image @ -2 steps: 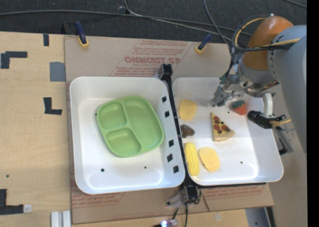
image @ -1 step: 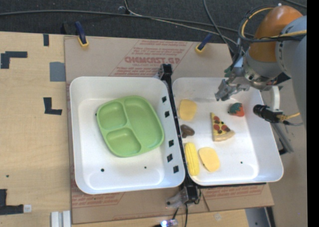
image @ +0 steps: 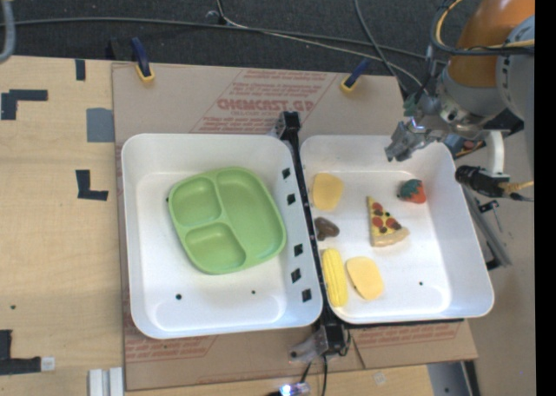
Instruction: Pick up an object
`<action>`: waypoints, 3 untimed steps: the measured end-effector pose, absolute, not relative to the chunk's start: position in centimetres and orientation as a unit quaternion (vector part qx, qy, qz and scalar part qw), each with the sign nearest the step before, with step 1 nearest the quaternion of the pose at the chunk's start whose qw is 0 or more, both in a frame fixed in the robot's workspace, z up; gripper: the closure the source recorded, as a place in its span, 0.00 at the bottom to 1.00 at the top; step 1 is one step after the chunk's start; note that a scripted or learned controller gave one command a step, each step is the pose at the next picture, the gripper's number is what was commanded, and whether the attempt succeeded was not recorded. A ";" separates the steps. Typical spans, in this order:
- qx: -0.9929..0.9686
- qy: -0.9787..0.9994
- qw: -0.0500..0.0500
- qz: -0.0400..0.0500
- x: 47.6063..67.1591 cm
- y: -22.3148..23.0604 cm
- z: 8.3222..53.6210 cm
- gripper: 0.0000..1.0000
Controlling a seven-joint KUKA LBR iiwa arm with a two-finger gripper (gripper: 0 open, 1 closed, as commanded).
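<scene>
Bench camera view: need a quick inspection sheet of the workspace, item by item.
Surface: cardboard sheet on a wooden bench, clamped at the far edge, bearing two white bins.
Job's things: right bin holds a pizza slice, corn cob, strawberry, two yellow pieces and a small brown piece.
Clutter: green divided plate in the left bin.
Grippers: gripper above the right bin's far edge, holding nothing visible; finger state unclear.
Cables: black cables on the dark floor behind.
Surroundings: black tape marks on the bench.

Even overhead light is being cast on two white bins (image: pixel 139 238); soft shadows are being thrown inside; detail is being slightly blurred throughout.
</scene>
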State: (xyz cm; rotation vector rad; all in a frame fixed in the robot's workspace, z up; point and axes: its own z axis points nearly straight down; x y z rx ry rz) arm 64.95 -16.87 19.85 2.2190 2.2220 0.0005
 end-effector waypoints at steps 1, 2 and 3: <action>0.706 0.708 0.002 0.001 65.2 -16.6 26.0 1.00; 0.705 0.709 -0.003 -0.001 63.3 -11.2 24.5 1.00; 0.705 0.709 -0.003 -0.001 61.6 -6.2 23.0 1.00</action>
